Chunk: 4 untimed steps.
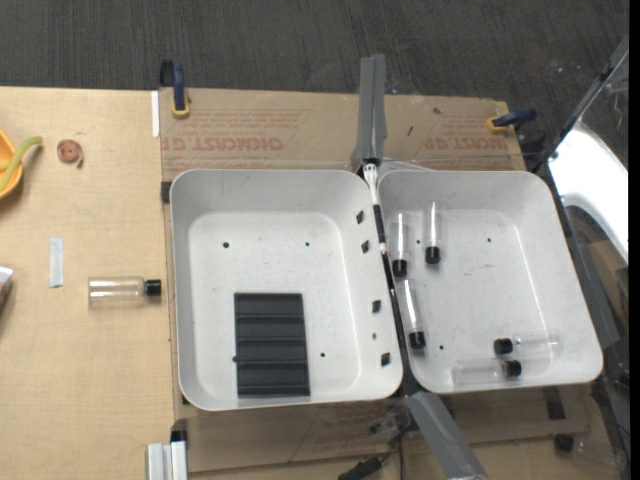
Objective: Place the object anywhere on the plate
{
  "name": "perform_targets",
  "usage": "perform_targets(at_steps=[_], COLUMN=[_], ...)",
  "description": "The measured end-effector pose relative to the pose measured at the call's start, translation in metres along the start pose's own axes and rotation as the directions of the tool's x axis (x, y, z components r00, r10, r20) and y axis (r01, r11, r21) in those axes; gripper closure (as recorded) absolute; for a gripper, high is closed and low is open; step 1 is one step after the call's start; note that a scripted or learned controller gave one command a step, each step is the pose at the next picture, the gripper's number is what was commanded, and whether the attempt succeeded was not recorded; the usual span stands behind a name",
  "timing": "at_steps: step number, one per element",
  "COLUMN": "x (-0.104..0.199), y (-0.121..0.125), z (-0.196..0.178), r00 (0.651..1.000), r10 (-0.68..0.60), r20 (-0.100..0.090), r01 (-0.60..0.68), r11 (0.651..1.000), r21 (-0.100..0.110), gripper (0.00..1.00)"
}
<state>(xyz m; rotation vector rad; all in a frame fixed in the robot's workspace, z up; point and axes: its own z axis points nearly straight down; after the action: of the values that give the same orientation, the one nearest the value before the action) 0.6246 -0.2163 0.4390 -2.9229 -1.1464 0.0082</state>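
Observation:
A dark ridged rectangular plate (pixel 270 345) lies flat in the front part of the left bin (pixel 190 268). The right bin (pixel 560 268) holds several clear vials with black caps. Two vials (pixel 398 240) (pixel 432 230) lie near its back left. Another vial (pixel 410 313) rests along its left wall. A further pair (pixel 528 346) (pixel 482 372) lies at the front right. Nothing rests on the plate.
A white curved part of the arm (pixel 598 173) shows at the right edge, outside the bins. Left of the bins, a spare vial (pixel 118 289), a small strip (pixel 56 262), a round disc (pixel 68 150) and an orange object (pixel 6 166) lie on the bench. Clamps (pixel 174 86) (pixel 510 120) hold the cardboard.

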Motion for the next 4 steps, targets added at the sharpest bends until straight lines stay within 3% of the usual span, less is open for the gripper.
perform_targets(at_steps=[1,2,3,4], x=[0.051,-0.012,0.089,0.025], y=[-0.016,-0.003,-0.062,-0.032], z=[-0.001,-0.001,-0.002,-0.001], r00=[0.960,0.891,0.863,0.854], r10=[0.279,0.453,0.505,0.520], r20=[-0.001,0.000,-0.003,0.001], r01=[-0.279,-0.453,-0.505,-0.520], r11=[0.960,0.891,0.863,0.854], r21=[-0.001,0.001,0.000,0.000], gripper=[0.00,0.00,0.00,0.00])
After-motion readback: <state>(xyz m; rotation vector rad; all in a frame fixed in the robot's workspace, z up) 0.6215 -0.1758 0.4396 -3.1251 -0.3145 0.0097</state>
